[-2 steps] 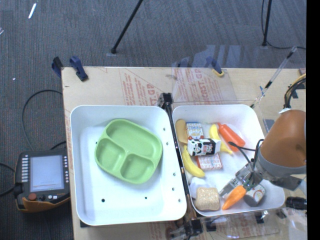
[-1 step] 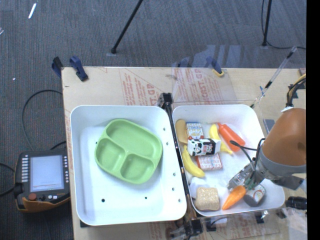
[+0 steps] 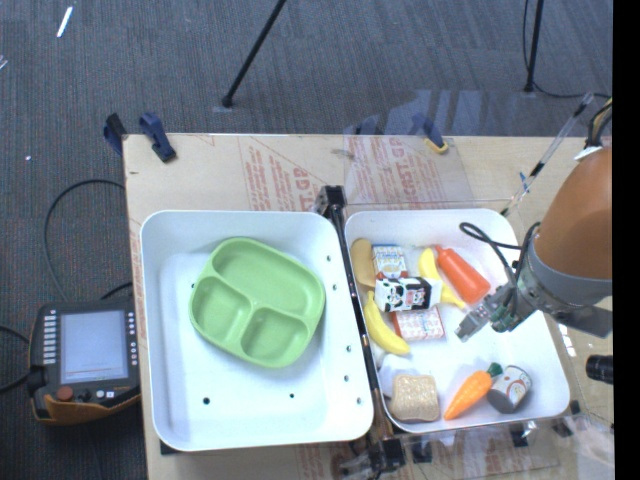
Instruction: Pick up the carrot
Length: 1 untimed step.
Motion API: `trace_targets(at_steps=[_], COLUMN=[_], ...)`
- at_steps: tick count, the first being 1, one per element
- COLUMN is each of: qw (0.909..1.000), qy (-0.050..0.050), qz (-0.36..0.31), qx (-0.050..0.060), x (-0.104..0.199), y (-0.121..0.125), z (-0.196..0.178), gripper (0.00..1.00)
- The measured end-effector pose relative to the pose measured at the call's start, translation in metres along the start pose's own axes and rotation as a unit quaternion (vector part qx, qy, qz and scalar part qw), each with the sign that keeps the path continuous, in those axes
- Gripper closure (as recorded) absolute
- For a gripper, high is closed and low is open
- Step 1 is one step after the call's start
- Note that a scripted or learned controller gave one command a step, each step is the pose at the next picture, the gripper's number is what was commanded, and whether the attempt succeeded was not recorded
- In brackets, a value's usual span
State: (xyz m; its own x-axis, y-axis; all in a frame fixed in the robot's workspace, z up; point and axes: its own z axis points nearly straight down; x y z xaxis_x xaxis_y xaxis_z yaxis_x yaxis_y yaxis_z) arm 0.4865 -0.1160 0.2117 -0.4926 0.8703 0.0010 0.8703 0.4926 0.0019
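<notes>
The carrot [image 3: 466, 395], orange with a green top, lies tilted near the front of the right bin [image 3: 545, 353]. It sits between a slice of bread [image 3: 415, 397] and a small grey and red can [image 3: 510, 389]. My gripper [image 3: 472, 325] hangs over the middle right of the same bin, a short way behind the carrot and apart from it. It points down and to the left. Nothing shows in its grasp.
Behind the gripper lie an orange cylinder [image 3: 464, 274], two bananas [image 3: 385, 330] [image 3: 433, 267], a cow-print carton [image 3: 403, 293] and two small boxes [image 3: 390, 260] [image 3: 420, 324]. A green divided plate [image 3: 258, 301] sits in the left bin [image 3: 165, 408]. A black cable [image 3: 490, 240] loops over the right bin's back.
</notes>
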Motion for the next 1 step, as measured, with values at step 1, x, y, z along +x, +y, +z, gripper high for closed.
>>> trace_targets(at_steps=[1], qw=[1.0000], qy=[0.002], qz=[0.001], qx=[0.003], x=[0.0005], y=[-0.0020], z=[0.0030], gripper=[0.00])
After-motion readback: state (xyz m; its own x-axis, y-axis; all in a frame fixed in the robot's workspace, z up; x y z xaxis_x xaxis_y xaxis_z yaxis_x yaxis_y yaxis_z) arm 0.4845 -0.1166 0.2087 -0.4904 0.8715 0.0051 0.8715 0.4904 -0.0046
